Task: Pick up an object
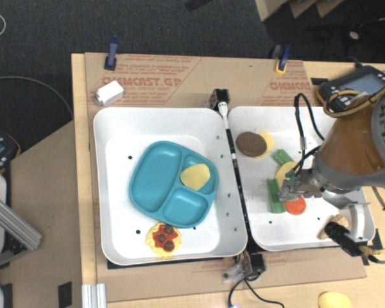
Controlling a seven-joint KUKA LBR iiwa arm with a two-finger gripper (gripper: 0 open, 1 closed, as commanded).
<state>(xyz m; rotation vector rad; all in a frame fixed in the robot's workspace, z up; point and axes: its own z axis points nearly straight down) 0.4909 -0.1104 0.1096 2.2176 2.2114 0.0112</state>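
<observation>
Where cardboard (pixel 179 76) shows, red print partly reads "CAST".

We see two white bins side by side on the worktop (pixel 179 76). The left bin (pixel 109 172) holds a blue divided plate (pixel 154 178) carrying a pale yellow piece (pixel 196 176), with a small pizza toy (pixel 164 237) beside it. In the right bin (pixel 269 236), the claw (pixel 290 188) sits low among a green stick (pixel 274 196), a red round piece (pixel 296 206) and a brown disc (pixel 250 144).
</observation>
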